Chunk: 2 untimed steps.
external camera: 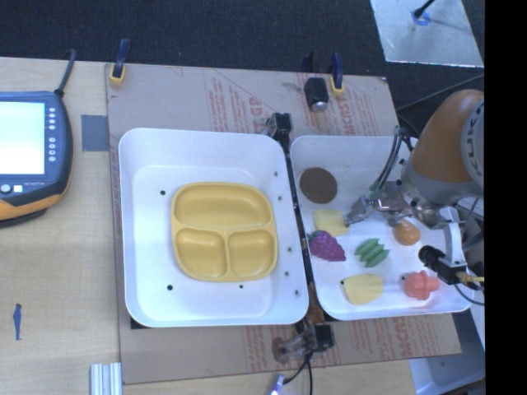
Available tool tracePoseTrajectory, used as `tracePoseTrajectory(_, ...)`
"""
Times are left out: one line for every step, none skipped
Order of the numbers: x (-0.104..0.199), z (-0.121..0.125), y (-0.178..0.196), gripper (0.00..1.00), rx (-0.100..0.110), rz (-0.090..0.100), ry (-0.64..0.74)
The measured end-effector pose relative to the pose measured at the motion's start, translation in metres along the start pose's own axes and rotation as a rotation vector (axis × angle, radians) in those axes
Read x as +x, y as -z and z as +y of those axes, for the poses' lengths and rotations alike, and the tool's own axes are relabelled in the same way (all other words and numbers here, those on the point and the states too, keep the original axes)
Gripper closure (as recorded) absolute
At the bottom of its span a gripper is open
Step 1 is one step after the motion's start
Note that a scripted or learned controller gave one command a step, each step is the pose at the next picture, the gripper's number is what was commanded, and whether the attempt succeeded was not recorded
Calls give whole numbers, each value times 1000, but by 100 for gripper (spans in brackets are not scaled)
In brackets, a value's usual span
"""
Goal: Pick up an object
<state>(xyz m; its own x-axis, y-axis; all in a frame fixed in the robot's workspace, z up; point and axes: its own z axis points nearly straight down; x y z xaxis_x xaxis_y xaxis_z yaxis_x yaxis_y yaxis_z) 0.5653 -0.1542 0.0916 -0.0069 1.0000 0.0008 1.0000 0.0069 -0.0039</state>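
The main risk is a wrong catch: the small objects in the right white plastic bin (346, 148) lie close together, so the pincer (362, 210) could push one aside or close on air. The pincer hangs low over this bin, just above the pale yellow flat piece (328, 221), which seems the nearest candidate. Whether the pincer is wide or narrow cannot be told. Relative to the pale yellow piece, the purple grape bunch (327, 246) touches its lower edge, the round brown disc (318, 184) is near above, and the green pods (372, 252) are to its lower right.
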Motion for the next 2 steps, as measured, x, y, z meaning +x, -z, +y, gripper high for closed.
tracePoseTrajectory(-58, 18, 70, 0, -4, -2, -4)
tracePoseTrajectory(-57, -19, 9, 0, 1, 0, -2)
